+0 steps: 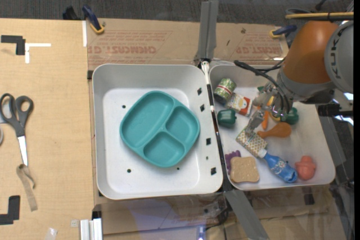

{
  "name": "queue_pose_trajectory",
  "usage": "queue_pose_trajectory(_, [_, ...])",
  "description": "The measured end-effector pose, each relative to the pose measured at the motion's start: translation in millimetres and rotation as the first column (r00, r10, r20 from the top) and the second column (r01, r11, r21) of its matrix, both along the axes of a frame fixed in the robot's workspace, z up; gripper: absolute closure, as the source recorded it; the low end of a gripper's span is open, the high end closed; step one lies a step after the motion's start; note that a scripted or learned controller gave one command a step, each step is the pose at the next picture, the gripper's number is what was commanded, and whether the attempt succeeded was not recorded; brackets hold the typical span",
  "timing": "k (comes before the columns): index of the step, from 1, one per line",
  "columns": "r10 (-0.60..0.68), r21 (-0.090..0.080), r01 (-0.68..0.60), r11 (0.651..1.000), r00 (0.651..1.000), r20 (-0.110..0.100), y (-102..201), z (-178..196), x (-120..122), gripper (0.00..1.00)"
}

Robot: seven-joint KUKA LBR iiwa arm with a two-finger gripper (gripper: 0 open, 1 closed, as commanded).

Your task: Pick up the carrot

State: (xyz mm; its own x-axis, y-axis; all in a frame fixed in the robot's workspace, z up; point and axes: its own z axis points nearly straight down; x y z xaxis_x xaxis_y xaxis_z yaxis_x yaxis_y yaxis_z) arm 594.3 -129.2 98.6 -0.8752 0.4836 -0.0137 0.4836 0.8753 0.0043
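**Tool low over crowded right bin, carrot beside it**

Toast slice (244,170) sits at the near rim of the right bin (323,146). Carrot (277,130) lies mid-bin, touching the tool (264,121) on its right. Tool opening: cannot tell; no grip visible. Risk: the crinkled packet (251,143) and green piece (291,116) crowd close, so a wrong catch or a nudge seems likely. Arm (312,59) reaches in from the right, wrist angled down-left.
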Motion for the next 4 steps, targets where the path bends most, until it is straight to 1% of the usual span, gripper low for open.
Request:
queue_pose_trajectory(1, [-0.131,0.004,0.131,0.991,0.991,-0.001,-7.8,-0.5,-38.5,0.0])
queue_pose_trajectory(2, [-0.105,0.002,0.105,0.994,0.994,-0.004,-1.1,-1.2,-23.4,0.0])
queue_pose_trajectory(3, [-0.135,0.002,0.135,0.991,0.991,-0.003,14.5,-1.0,-8.8,0.0])
queue_pose_trajectory(4, [-0.147,0.003,0.147,0.989,0.989,-0.004,-0.9,-1.6,-68.8,0.0])
